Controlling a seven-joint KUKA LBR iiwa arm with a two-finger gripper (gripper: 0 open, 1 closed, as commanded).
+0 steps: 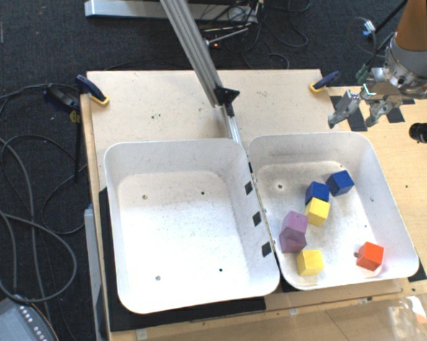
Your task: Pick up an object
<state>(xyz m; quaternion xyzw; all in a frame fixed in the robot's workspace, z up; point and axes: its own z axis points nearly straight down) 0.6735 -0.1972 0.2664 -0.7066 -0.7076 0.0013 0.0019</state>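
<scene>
The gripper (360, 112) hangs over the table (166, 104) just beyond the far rim of the right bin (388, 199), its fingers (340, 111) spread apart and holding nothing. All the blocks lie in that bin, below and nearer the camera than the fingers. Closest are two blue blocks (340, 182) (316, 191), with a yellow block (318, 211) touching the second. Farther off sit a purple block (294, 231), another yellow block (310, 261) and an orange block (370, 255). The left bin (122, 208) lies well away from the fingers
</scene>
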